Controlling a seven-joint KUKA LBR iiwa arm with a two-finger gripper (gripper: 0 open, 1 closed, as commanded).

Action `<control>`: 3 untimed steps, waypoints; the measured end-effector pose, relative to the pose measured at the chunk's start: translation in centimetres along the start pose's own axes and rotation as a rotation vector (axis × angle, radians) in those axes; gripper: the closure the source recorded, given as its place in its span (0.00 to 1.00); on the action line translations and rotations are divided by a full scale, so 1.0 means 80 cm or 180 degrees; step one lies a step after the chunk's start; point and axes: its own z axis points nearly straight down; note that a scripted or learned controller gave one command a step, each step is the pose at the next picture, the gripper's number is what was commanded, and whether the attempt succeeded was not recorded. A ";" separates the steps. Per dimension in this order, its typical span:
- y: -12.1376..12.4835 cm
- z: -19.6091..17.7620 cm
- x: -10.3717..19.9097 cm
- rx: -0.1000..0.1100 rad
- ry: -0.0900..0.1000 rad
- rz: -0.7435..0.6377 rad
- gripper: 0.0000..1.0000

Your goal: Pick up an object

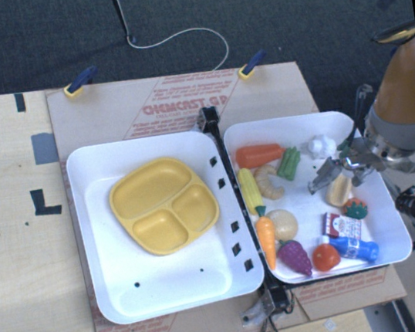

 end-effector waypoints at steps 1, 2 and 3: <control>-0.063 0.074 0.063 0.0029 0.0013 -0.0001 0.00; -0.059 0.058 0.060 0.0008 0.0003 0.0000 1.00; -0.041 -0.021 0.168 -0.0020 0.0006 -0.0032 1.00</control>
